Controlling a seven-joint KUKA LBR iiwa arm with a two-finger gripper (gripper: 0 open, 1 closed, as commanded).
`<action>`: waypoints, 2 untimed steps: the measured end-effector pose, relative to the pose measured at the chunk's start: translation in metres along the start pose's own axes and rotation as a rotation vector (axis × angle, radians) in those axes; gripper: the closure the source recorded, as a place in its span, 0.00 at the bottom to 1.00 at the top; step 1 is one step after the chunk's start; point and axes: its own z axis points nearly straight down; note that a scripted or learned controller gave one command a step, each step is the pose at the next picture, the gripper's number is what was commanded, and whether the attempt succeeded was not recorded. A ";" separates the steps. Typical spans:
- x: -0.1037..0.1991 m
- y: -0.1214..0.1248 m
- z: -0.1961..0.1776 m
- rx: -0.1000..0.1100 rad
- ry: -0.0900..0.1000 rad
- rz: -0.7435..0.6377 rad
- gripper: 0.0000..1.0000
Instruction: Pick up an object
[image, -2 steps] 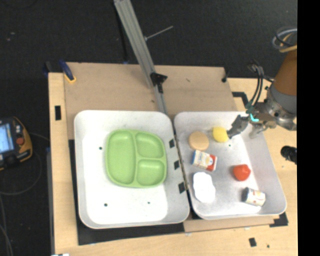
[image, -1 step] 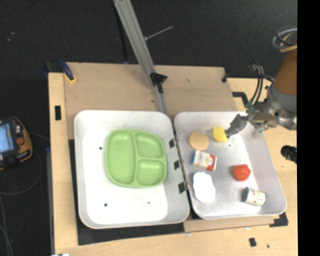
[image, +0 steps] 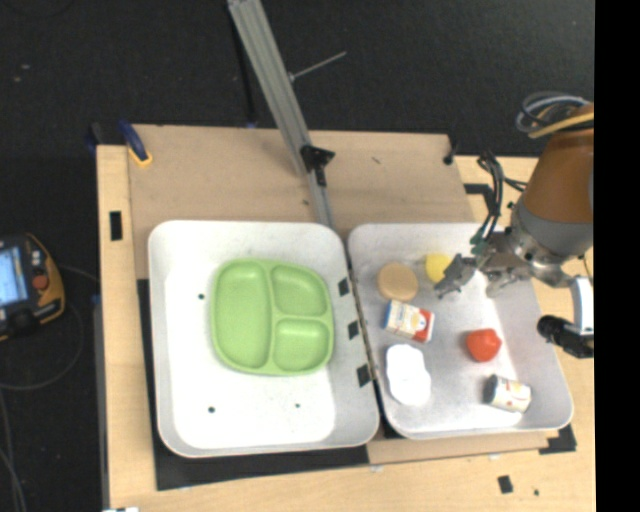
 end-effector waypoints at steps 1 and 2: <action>0.002 -0.003 0.063 0.000 0.000 0.000 0.00; 0.002 0.000 0.097 -0.010 0.004 0.000 0.00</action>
